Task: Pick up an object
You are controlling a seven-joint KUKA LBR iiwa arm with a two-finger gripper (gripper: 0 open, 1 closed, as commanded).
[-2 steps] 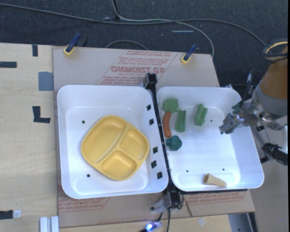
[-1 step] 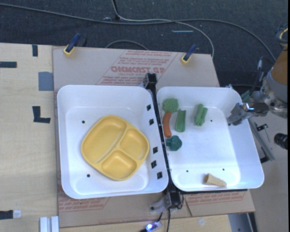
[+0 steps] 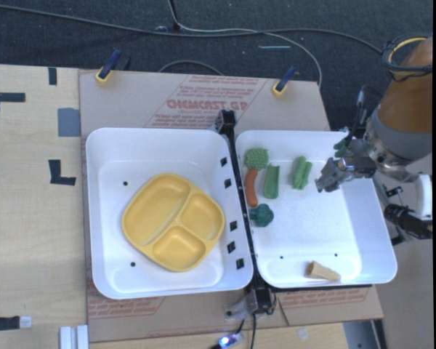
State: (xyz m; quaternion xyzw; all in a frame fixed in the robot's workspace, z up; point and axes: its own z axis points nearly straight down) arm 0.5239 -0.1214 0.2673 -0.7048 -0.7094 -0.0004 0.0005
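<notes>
- Objects for picking lie in the right bin (image 3: 363, 227): a green pickle-like piece (image 3: 301, 172) at upper centre, nearest the claw (image 3: 333, 178), whose state I cannot tell.
- Risk, as I judge it: the small rounded pieces may roll aside, or neighbours crowd a grasp.
- Left bin (image 3: 105, 217) holds a yellow divided plate (image 3: 173, 221).
- Smaller items: carrot (image 3: 251, 186), broccoli (image 3: 256, 157), tan wedge (image 3: 323, 271) at lower right.

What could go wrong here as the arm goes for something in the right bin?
The green pieces and, the orange stick and the green floret lie close together, so a grab may knock neighbours or take two. The stick lies beside the bin wall, which may block the gripper.
</notes>
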